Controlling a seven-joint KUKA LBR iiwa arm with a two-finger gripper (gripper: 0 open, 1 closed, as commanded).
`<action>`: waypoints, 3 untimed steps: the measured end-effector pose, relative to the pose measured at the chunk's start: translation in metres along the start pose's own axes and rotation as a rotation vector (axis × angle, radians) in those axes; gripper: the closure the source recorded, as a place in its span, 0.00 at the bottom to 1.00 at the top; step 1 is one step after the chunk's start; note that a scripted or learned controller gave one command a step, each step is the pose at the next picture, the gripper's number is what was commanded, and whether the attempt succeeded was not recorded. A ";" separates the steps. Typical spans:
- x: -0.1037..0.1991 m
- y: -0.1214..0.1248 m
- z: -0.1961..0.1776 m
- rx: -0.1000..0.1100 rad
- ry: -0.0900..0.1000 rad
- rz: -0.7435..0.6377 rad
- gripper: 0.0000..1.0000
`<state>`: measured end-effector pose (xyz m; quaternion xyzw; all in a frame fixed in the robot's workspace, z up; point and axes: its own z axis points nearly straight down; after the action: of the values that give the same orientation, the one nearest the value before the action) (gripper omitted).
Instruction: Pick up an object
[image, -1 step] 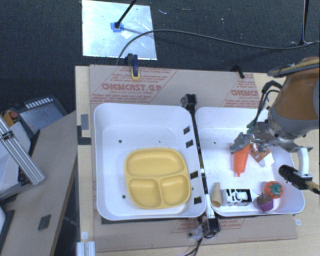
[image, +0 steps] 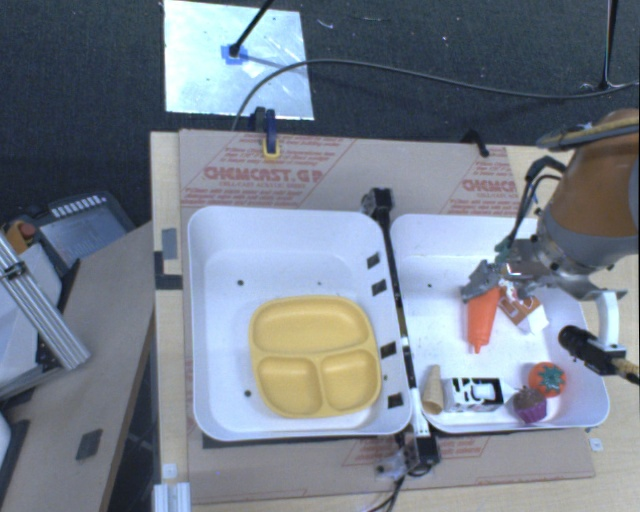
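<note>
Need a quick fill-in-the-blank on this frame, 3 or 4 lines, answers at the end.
1. The yellow divided tray lies in the ____ bin.
2. The tray has ____ compartments.
3. The gripper sits over the top end of the ____ carrot.
4. The carrot lies in the ____ bin.

Answers: left; three; orange; right

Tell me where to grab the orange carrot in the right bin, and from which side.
Grip the carrot across its thick upper half, coming straight down. It lies flat, tapering toward the near end, so the wider part probably gives the jaws more hold; the gripper is already above it.
</note>
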<state>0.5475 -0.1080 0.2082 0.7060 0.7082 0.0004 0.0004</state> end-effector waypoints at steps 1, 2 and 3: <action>0.002 0.003 0.041 0.001 0.000 0.002 0.00; -0.006 0.008 0.097 0.000 0.000 0.002 0.00; -0.005 0.009 0.125 0.002 0.000 0.002 0.00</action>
<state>0.5562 -0.1132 0.0834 0.7068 0.7074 -0.0001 -0.0004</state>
